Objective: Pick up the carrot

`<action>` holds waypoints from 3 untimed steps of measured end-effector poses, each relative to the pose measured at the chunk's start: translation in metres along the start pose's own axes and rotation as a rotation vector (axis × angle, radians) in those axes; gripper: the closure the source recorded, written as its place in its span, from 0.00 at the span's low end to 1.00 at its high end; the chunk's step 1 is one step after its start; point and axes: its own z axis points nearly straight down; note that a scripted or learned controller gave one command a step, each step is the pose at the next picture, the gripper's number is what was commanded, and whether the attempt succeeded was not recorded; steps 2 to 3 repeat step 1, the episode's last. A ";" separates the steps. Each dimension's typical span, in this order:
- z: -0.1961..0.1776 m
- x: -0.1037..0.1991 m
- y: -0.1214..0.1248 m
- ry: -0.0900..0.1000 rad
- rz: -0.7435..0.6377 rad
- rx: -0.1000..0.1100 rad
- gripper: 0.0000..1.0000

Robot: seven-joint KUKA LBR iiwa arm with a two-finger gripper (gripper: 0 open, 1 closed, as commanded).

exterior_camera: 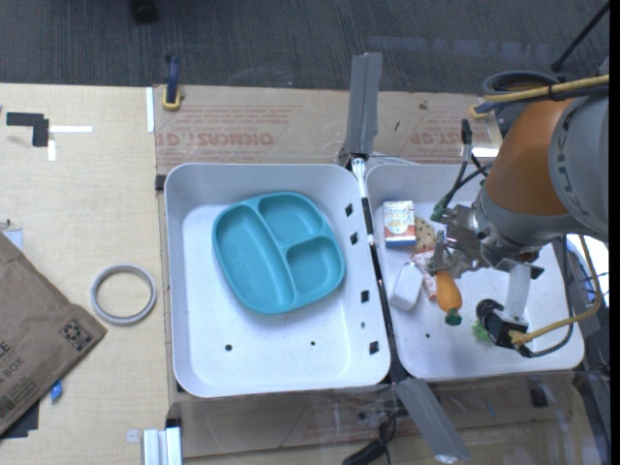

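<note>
Carrot (pixel 449 294): lies in the right bin (pixel 542 361), orange body with a green tip toward the near side, just below the wrist hardware.
Gripper (pixel 444 260): hangs low over the carrot's far end, placed for a grasp from above; the wrist blocks the view, so I cannot tell whether it is spread, closed or gripping anything.
Arm (pixel 542 163): reaches in from the right, bent down over the right bin because the target sits there.
Neighbours: a small carton (pixel 398 223) just far of the carrot and a white block (pixel 405 287) just to its left crowd the approach, probably leaving little room.
Left bin (pixel 262 347): holds a blue divided plate (pixel 279 252), well apart from the work.
Bench: a tape ring (pixel 123 293) rests on the left.
</note>
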 end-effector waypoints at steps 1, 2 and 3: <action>0.000 0.008 -0.024 0.000 0.039 0.002 1.00; 0.000 0.008 -0.024 0.000 0.039 0.002 1.00; 0.000 0.008 -0.024 0.000 0.039 0.002 1.00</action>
